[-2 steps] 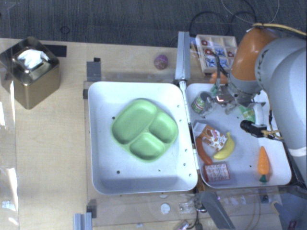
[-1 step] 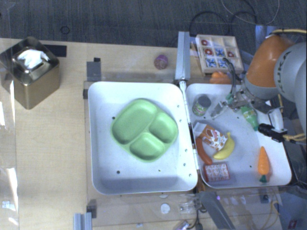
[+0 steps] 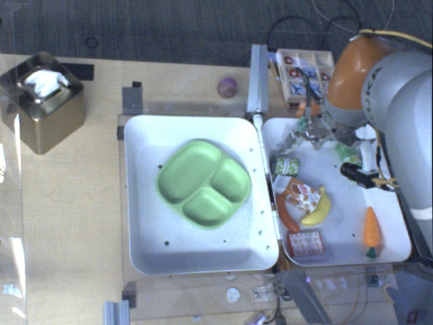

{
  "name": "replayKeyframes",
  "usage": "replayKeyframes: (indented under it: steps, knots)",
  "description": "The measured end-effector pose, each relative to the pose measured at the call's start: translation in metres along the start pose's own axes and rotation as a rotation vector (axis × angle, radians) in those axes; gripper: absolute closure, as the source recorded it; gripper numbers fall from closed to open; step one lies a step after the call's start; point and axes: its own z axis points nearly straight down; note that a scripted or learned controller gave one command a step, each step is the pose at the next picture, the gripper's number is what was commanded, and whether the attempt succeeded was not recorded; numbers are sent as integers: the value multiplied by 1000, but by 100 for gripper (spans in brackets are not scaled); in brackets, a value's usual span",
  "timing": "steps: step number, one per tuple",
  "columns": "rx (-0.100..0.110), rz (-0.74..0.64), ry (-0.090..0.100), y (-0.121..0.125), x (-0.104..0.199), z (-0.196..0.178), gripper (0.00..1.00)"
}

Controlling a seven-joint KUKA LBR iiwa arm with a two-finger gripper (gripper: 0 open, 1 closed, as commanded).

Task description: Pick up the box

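A green tray [image 3: 204, 182] is lying in the left bin [image 3: 145, 249]. In the right bin [image 3: 399, 246], the box [image 3: 306, 243] is sitting at the near edge, well apart from the gripper [image 3: 308, 128], which is hanging at the far end; its grip cannot be told.

Bulky grey arm [image 3: 406, 107]; orange band [image 3: 352, 73]; yellow cable [image 3: 399, 38] overhead.

I cannot read any words or numbers here. The small red box [image 3: 306, 244] in my right bin [image 3: 396, 249] has print on it, and so does the little green can [image 3: 286, 166], but the letters are too tiny and blurry to make out.
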Motion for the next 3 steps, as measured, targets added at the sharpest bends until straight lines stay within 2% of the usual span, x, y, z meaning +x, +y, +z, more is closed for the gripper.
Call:
replayKeyframes:
  steps: [1,2,3]
  knots:
    - [-2,-101,3,-69,24,-6,0]
    - [-6,-118,2,-47,47,-98,0]
    - [-4,-90,2,-73,9,-7,0]
